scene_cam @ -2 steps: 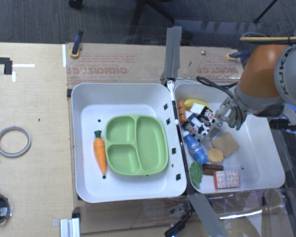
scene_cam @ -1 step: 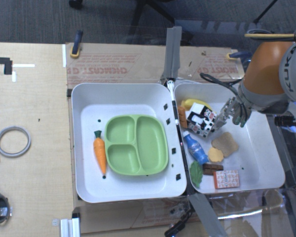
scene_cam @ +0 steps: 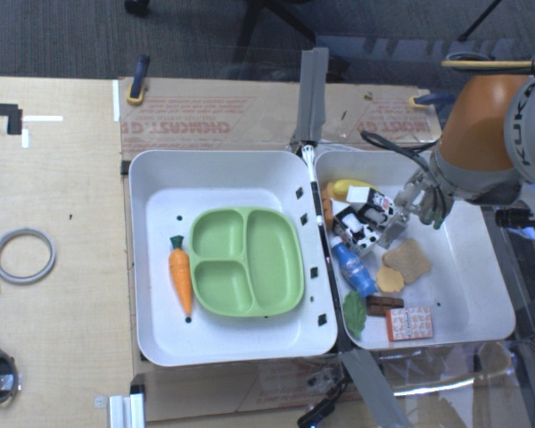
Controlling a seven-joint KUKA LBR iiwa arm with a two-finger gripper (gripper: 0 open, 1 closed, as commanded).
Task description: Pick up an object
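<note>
Toys crowd the left half of the right bin (scene_cam: 481, 283), and one of them is what the arm (scene_cam: 486, 141) is after. Among them, a black-and-white toy (scene_cam: 364, 224) lies just under the gripper (scene_cam: 394, 227), with a yellow piece (scene_cam: 349, 189) behind it against the divider and a blue bottle (scene_cam: 352, 269) in front. Nearer the bin's middle sit a tan slice (scene_cam: 407, 259) and a small round biscuit (scene_cam: 390, 280), then a brown bar (scene_cam: 383, 302), a red patterned box (scene_cam: 409, 324) and a green leaf (scene_cam: 354, 314) toward the near wall. I judge this heap the likelier hunting ground simply because it is dense: a descent here should meet something.

Whether the jaws are spread or closed I cannot tell; the wrist and cabling blur them, and no toy is plainly seen between them. The gripper is low over the pile, tilted toward the divider, touching or nearly touching the black-and-white toy.

In the left bin (scene_cam: 152, 266) a green tray (scene_cam: 247, 262) lies flat with a carrot (scene_cam: 181, 275) beside its left edge, well apart from the arm. A tape roll (scene_cam: 21, 255) rests on the surface to the left.
</note>
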